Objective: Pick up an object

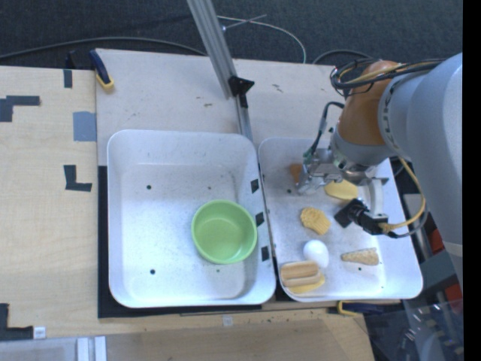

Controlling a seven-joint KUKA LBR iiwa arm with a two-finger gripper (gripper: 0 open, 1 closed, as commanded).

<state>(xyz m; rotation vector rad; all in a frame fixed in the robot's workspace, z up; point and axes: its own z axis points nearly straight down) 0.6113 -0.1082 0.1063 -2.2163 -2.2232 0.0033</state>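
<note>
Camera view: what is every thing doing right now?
green bowl: upright, in the left bin.
hot dog: lying at the right bin's front edge.
white egg: resting beside the hot dog.
gripper: low inside the right bin, by a small brown piece.

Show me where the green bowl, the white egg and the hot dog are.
green bowl [223, 232], camera view, inside bottom.
white egg [316, 252], camera view, top of its shell.
hot dog [302, 274], camera view, middle of the bun.
</note>
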